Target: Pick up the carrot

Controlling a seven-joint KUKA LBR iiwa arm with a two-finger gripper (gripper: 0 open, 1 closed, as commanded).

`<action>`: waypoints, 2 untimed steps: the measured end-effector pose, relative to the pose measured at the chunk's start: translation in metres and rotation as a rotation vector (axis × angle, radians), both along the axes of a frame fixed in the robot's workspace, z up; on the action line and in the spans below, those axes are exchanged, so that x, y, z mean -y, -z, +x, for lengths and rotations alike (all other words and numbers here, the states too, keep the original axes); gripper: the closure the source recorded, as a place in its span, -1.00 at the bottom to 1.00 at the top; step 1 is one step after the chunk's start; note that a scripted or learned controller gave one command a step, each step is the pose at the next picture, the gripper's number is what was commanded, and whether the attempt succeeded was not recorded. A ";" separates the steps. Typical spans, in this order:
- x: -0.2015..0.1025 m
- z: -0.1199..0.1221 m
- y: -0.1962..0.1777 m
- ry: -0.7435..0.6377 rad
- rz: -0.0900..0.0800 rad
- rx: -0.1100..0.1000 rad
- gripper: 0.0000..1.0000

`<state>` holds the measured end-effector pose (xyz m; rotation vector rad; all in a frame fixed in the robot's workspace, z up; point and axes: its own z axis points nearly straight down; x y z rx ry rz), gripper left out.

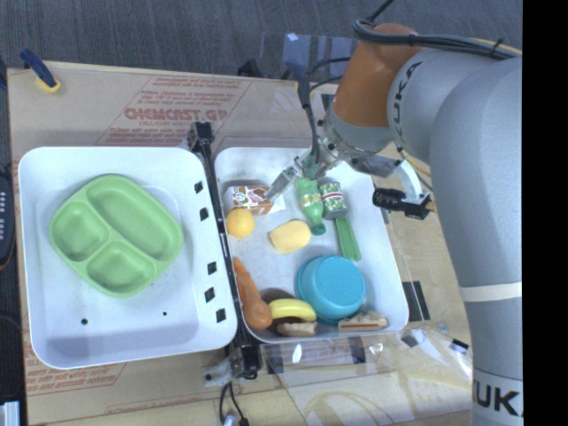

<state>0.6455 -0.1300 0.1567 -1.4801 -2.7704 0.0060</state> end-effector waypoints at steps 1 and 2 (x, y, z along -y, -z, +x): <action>-0.005 -0.055 0.066 -0.437 0.004 -0.006 -1.00; 0.031 -0.018 -0.011 -0.854 -0.004 0.004 -1.00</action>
